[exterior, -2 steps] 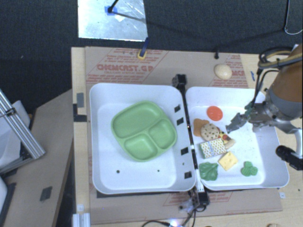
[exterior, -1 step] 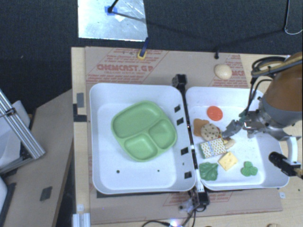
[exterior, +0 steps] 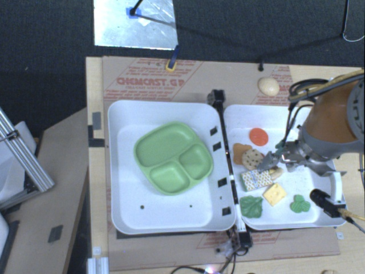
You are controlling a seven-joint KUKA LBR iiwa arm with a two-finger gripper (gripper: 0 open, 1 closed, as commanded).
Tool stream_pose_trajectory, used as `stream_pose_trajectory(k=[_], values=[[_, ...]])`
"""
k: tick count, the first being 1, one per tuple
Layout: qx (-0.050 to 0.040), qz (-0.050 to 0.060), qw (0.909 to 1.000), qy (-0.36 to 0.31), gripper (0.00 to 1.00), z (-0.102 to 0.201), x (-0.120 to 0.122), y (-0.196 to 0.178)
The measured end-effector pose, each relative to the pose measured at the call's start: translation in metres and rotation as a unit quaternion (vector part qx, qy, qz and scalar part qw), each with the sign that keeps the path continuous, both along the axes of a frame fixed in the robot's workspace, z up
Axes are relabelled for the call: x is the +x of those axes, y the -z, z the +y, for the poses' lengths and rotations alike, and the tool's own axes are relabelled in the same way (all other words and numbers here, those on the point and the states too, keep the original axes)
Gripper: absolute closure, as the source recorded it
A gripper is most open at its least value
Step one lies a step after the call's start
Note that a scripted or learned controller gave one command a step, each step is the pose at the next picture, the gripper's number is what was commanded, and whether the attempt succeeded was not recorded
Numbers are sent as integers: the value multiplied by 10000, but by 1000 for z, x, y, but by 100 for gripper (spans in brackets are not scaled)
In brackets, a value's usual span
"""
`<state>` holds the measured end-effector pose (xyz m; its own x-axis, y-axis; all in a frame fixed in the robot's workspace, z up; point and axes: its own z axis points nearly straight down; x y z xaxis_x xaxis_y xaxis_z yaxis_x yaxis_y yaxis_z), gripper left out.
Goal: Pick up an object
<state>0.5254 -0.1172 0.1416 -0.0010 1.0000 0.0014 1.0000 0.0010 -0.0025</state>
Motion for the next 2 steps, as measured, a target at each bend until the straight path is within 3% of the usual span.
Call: stream_pose_trajectory(k=[1,2], values=[[3,-40,10000,5,0,0,3,46],[-6,-132,9999,-6,100,1,9,30]])
